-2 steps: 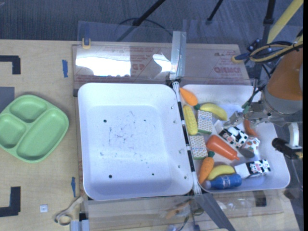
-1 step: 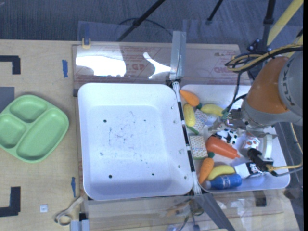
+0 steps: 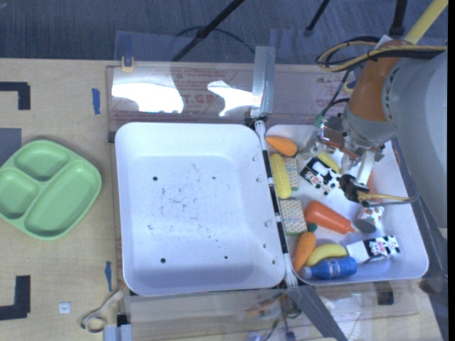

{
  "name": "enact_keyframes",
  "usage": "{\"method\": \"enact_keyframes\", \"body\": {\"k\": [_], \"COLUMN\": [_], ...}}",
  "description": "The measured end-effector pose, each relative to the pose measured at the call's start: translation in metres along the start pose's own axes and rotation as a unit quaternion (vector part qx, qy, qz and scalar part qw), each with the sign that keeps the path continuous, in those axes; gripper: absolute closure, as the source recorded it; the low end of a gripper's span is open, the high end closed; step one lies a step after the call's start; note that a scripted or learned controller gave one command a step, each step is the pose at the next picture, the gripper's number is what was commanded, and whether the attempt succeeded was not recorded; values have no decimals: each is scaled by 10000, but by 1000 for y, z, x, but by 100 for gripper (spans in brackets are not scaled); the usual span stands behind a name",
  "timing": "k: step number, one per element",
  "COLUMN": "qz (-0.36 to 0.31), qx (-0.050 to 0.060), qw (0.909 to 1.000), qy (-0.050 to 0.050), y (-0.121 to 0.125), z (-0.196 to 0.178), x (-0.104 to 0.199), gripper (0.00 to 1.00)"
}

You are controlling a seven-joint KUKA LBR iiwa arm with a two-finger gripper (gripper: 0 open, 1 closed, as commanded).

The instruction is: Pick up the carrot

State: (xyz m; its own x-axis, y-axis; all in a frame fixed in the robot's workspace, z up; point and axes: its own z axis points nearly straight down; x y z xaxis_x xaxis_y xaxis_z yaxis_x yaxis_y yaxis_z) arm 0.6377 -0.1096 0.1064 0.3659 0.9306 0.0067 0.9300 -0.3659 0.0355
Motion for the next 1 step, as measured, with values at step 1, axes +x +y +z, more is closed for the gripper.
{"method": "enact_keyframes", "body": {"k": [1], "qz": [-402], "qx": [-72], "qw": [9992], "qy": [30], "y": [-53], "z": [-2], "x": [-9], "gripper": [0]}}
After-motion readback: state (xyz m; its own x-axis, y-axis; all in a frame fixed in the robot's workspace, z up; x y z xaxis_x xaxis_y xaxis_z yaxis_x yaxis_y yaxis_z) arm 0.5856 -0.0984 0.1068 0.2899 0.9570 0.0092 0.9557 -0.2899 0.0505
